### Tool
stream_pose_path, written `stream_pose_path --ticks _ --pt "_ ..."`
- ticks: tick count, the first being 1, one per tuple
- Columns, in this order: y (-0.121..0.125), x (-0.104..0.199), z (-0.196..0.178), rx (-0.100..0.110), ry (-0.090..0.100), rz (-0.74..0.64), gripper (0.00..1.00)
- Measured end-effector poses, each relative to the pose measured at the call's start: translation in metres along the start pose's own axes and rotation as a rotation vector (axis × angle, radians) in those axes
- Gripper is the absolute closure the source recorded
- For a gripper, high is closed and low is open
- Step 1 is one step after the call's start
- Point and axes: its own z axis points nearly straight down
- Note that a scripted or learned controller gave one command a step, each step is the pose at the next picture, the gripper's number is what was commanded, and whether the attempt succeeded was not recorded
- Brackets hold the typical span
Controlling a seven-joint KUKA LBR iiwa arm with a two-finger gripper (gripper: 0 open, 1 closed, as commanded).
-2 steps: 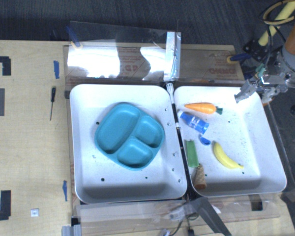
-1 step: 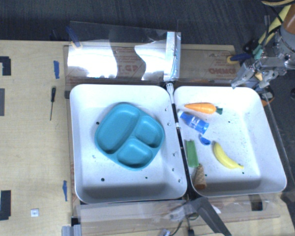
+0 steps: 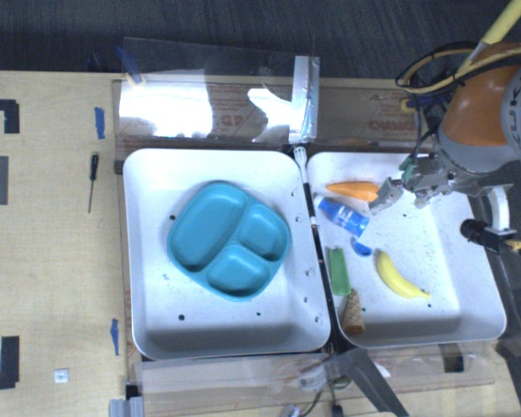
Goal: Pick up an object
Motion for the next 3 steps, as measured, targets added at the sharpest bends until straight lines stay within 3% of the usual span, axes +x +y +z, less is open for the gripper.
stream_pose_path --ticks 1,2,3 --pt "-0.072 0.001 0.062 -0.016 -0.005 -0.112 0.00" --pt "-0.070 0.000 0.053 -0.020 -0.006 -0.109 1.00" --pt "-0.035 0.090 -0.040 -0.019 -0.003 -0.017 1.00"
